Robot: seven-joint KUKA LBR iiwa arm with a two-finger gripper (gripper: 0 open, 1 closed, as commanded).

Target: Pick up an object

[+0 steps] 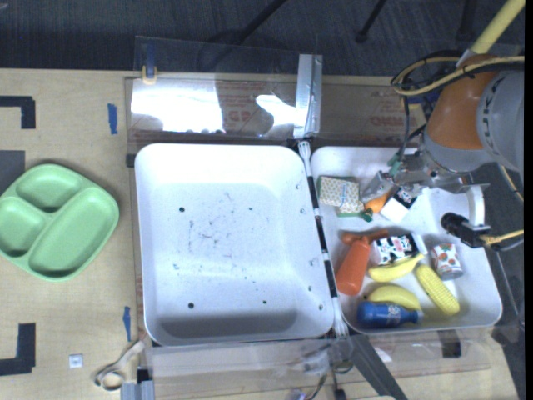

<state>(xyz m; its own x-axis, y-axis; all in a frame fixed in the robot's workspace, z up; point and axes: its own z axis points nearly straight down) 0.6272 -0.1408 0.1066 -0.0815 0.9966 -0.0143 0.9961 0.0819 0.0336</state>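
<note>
— Across a pale wooden bench: two white bins side by side, left bin bare inside, right bin crowded. Green divided plate well apart at far left; blue tape marks on the wood; dark floor and stand legs beyond the top edge.

— And hard to read?

— Gripper low over the right bin's upper part, fingers lost in clutter of cables; open or closed, impossible to tell. Small orange piece just beside it, contact unclear. Arm cut off at right.

— Objects for picking?

— All in the right bin. Orange bottle by the left wall, long axis near upright in view, cap toward the top. Two bananas lying roughly crosswise. Corn cob slanting down to the right. Blue bottle flat along the near wall. Patterned pouch near the upper left corner.
</note>
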